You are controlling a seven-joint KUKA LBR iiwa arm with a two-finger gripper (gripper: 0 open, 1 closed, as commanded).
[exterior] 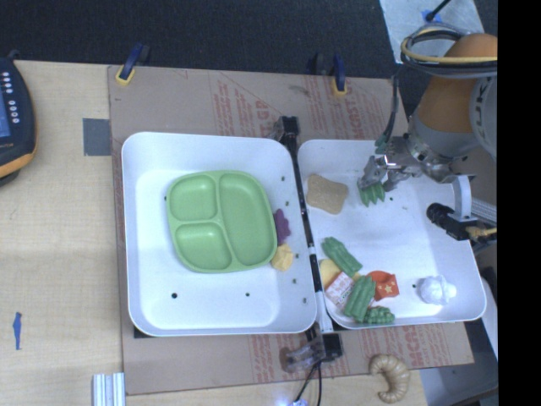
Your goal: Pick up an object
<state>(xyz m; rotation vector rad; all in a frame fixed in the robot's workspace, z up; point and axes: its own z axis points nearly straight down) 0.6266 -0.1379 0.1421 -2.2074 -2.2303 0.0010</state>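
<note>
My gripper hangs over the back of the right bin, near its far wall. A small green ridged toy sits between the fingertips and pokes out below them, so the gripper is shut on it. To its left a tan bread-like piece lies on the bin floor. Nearer the front are a green vegetable, a red and white packet, a long green pod and a white crumpled ball.
The left bin holds a green divided plate, with a purple bit and a yellow bit against its right wall. A tan croissant shape lies on the bench in front of the bins.
</note>
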